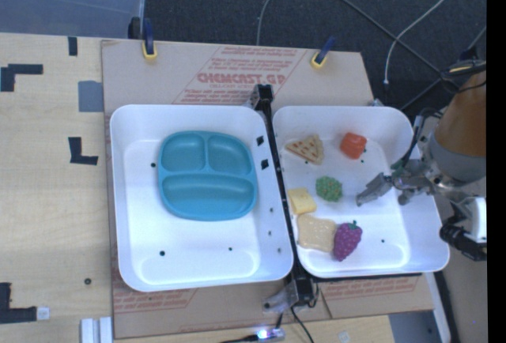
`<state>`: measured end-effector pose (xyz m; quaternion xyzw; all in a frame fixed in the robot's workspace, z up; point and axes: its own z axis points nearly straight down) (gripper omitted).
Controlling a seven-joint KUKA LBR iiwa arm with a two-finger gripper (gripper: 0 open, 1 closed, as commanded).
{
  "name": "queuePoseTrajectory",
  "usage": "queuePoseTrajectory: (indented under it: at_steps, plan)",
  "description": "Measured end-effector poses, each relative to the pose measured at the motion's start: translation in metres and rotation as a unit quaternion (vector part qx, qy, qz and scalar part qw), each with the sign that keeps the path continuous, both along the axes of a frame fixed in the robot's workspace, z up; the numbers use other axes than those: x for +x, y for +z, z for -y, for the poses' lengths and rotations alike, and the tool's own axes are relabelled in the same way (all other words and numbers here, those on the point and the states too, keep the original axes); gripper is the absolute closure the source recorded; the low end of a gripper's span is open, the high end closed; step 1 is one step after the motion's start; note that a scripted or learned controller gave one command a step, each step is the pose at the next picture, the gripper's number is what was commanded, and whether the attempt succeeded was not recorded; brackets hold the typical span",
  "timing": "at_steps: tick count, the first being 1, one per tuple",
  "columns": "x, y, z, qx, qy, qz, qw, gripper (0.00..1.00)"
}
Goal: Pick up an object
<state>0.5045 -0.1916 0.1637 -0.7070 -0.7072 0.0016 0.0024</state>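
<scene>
The right bin (pixel 395 125) holds several toy foods: a tan triangular slice (pixel 306 148), a red-orange piece (pixel 353 145), a green broccoli floret (pixel 329 189), a yellow cheese cube (pixel 300 201), a pale bread slice (pixel 316 231) and a purple grape bunch (pixel 347 241). My gripper (pixel 386 193) hangs low over the right side of this bin, right of the broccoli and above the grapes. It is open, with one finger (pixel 370 192) pointing left and nothing between the fingers.
The left bin (pixel 126 175) carries a blue divided plate (pixel 208 175). A black divider clip (pixel 262 96) sits where the bins meet. The arm (pixel 458 136) comes in over the right bin's right rim. Cables trail behind the bins.
</scene>
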Motion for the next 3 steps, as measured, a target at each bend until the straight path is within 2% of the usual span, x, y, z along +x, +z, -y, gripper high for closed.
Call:
queuePoseTrajectory:
  at_steps: [1,2,3]
  plan:
    - [-0.004,-0.049,-0.010,0.0004,0.000,0.000,1.0000,0.00]
    - [-0.003,-0.036,-0.010,0.0002,0.001,0.001,1.0000,1.00]
    - [0.003,0.025,-0.013,-0.0013,0.001,0.005,1.0000,1.00]
